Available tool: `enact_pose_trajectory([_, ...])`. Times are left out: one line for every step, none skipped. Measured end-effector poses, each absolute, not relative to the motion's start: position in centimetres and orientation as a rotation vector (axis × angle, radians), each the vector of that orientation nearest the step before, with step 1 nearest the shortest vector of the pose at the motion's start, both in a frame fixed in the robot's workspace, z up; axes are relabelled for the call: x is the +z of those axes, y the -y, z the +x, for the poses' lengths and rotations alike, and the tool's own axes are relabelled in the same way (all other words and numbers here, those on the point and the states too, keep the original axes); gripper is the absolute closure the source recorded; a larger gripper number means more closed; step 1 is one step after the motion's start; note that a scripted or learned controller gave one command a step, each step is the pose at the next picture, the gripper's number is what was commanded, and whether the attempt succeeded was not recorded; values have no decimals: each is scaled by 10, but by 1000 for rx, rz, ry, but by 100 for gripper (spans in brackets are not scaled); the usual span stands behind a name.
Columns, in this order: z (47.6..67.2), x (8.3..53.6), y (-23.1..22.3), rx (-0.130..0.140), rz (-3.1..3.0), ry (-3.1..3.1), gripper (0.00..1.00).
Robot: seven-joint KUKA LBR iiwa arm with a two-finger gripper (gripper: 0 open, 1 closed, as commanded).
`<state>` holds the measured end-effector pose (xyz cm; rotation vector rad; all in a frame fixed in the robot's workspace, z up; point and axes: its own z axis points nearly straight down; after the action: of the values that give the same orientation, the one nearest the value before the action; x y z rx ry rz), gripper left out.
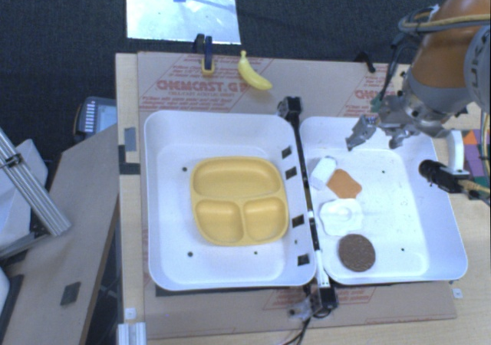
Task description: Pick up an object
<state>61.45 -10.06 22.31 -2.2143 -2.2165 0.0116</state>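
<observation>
The arm (453,29) is cut off by the right edge. The hand (380,130) is blurred, its fingers indistinct. The far rim of the right bin (430,259) is partly hidden behind it.

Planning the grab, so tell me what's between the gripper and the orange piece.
Camera view: bare white bin floor between the gripper and the orange piece.

Both bins (230,125) are seen as smooth, glossy white plastic. The yellow tray (234,199) inside the left one looks matt plastic (softly sheened). Printed cardboard (322,83) is laid beneath.
</observation>
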Motion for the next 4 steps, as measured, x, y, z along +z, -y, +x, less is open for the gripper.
enact_pose_trajectory([617, 231, 100, -1, -2219, 2225, 0])
enact_pose_trajectory([619, 169, 103, 4, -2218, 2221, 0])
enact_pose_trajectory([613, 125, 105, 2, -2219, 2221, 0])
enact_pose_trajectory([619, 104, 105, -15, -2225, 2233, 0])
